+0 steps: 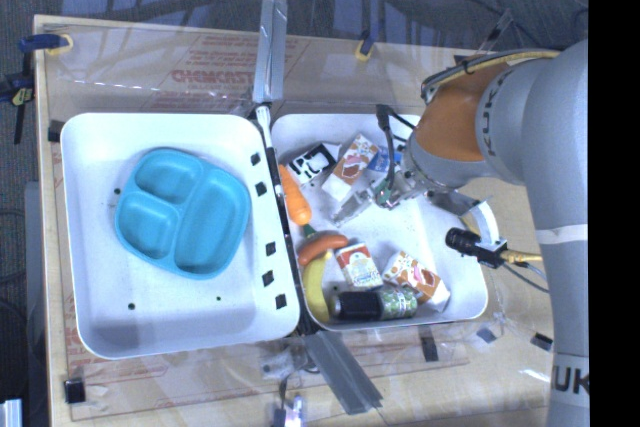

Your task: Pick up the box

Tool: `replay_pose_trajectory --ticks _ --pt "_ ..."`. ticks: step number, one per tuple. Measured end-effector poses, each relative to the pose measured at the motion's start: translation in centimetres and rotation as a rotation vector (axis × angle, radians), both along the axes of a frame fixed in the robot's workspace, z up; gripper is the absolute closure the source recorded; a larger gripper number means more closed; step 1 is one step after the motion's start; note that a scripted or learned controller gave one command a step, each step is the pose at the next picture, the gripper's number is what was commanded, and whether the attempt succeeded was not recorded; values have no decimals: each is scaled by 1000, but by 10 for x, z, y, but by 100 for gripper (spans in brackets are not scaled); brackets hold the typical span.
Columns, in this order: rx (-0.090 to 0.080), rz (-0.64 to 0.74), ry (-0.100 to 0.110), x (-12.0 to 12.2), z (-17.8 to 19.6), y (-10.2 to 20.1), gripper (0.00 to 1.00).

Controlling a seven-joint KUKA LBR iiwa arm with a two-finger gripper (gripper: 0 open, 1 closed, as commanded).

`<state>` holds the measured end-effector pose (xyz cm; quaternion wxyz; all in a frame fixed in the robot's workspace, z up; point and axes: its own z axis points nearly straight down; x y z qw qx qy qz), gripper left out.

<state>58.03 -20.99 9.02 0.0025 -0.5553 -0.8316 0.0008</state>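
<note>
We see the pincer (372,200) low inside the right bin (470,300), reaching in from the right under the grey arm (540,125) with its orange band (455,115), and we cannot tell whether it is apart or together, because the wrist and the clutter around it hide the tips. Nearest to it, just up and to its left, lies the box (354,159), a small carton with a brown and white face, tilted on its side near the bin's far wall; it sits close beside the pincer, and we see nothing clamped in the pincer. Just left of the box, a black-and-white printed card (314,161) rests against the same corner. Left of the pincer, an orange carrot (296,199) lies along the divider between the bins. Below the pincer, toward the near wall, we find a second small carton (359,265) and a third one (416,278) to its right, well apart from the pincer. Left of those lie a reddish sausage-like piece (322,242) and a yellow banana (316,283), and beneath them a dark bottle (375,304) lies flat along the near wall. Farthest away, across the divider, the left bin (90,295) holds a blue compartment plate (183,211).
</note>
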Motion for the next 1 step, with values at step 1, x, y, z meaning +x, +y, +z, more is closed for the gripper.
replay_pose_trajectory --ticks 1 --pt "1 -16 14 52 -3 -2 0"
